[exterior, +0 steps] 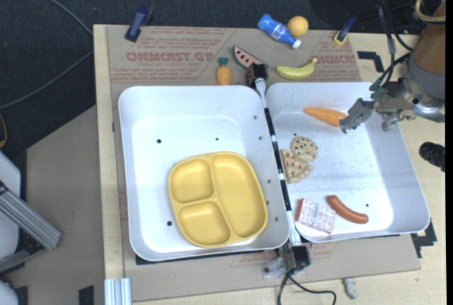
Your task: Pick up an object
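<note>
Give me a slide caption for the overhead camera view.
Gripper hovers beside carrot in right bin; yellow tray in left bin.

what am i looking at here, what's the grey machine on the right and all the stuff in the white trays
This is one camera fixed above a workbench, looking down at a slant. The grey machine with the orange band is a robot arm reaching in from the right; its tool hangs over the right bin, close to a toy carrot, and nothing shows held in it. That bin also holds a cookie, a waffle, a sausage and a small red and white packet. The left bin holds a yellow divided plate. Behind the bins lie a banana, a blue bottle, an orange and a watermelon slice.
</note>
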Tool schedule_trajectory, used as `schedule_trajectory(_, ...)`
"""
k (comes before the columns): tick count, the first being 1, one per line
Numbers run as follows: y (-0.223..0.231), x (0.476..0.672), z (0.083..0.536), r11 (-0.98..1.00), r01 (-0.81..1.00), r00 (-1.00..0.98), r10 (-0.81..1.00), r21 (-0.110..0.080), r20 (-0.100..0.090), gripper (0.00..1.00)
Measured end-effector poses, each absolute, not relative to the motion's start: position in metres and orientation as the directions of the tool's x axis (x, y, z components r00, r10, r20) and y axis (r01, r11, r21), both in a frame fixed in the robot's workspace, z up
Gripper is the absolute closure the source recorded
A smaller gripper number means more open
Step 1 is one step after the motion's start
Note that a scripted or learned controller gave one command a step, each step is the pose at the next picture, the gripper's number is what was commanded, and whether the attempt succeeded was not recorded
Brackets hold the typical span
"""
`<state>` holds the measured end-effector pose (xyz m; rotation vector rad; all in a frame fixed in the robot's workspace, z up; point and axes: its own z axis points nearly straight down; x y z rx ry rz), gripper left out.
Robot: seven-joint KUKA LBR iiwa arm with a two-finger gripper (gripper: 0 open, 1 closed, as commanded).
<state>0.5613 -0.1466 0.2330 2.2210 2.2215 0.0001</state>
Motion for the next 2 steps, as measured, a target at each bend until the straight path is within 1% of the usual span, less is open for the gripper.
schedule_trajectory(1,-0.163,0.496,0.167,-0.001,1.000,0.001,1.000,-0.002,0.000,0.00)
schedule_trajectory(2,-0.117,0.479,0.084,0.000,1.000,0.000,1.000,0.000,0.000,0.00)
